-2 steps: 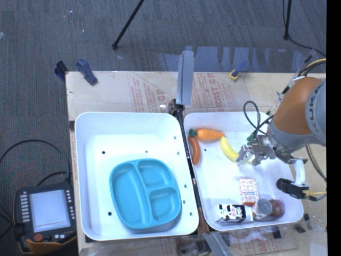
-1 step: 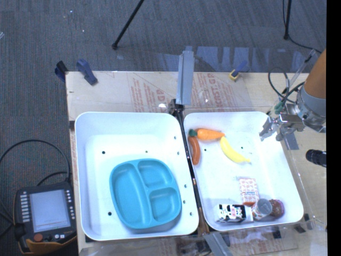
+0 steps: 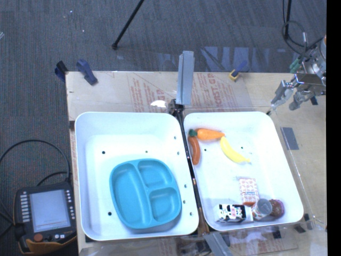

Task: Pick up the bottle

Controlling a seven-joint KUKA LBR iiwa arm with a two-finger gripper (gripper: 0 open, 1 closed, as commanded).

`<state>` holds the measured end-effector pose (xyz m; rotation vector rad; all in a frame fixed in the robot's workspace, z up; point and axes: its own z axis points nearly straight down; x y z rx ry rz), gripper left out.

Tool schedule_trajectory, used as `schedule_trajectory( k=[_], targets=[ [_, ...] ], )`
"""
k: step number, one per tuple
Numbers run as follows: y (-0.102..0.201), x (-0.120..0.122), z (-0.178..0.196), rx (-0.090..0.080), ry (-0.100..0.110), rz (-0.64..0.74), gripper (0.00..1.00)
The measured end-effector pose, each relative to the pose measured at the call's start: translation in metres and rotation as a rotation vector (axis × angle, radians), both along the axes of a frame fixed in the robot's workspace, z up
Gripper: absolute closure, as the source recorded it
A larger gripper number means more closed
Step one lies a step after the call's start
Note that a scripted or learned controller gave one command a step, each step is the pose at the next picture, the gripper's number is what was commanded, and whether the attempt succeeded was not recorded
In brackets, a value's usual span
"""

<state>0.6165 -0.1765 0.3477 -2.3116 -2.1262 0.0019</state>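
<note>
Grey carpet surrounds a plywood bench (image 3: 128,89) that carries two shallow white bins side by side; the left bin (image 3: 90,137) holds a blue divided plate (image 3: 145,193) lying flat toward its near edge, its three compartments bare; the right bin (image 3: 266,143) holds the rest. Against its far-left side lie a carrot (image 3: 209,134) and, just beside the dividing wall, a sausage (image 3: 195,150); a banana (image 3: 233,151) sits near them toward the middle. Along the near edge lie a small black-and-white carton (image 3: 233,213), an orange-patterned packet (image 3: 248,189), and the bottle (image 3: 266,208) on its side in the near-right corner, touching the packet. The gripper (image 3: 292,94) hangs outside the right bin, beyond its far-right corner, well apart from the bottle; its two fingers are spread with nothing between them.
</note>
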Motion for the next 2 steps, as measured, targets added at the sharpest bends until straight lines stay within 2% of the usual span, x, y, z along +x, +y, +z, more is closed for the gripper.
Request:
schedule_trajectory(
  k=[1, 2],
  targets=[
    [-0.012, 0.029, -0.011, 0.0, 0.0, 0.08, 1.0],
    [0.05, 0.029, 0.089, 0.0, 0.001, 0.033, 1.0]
  ],
)
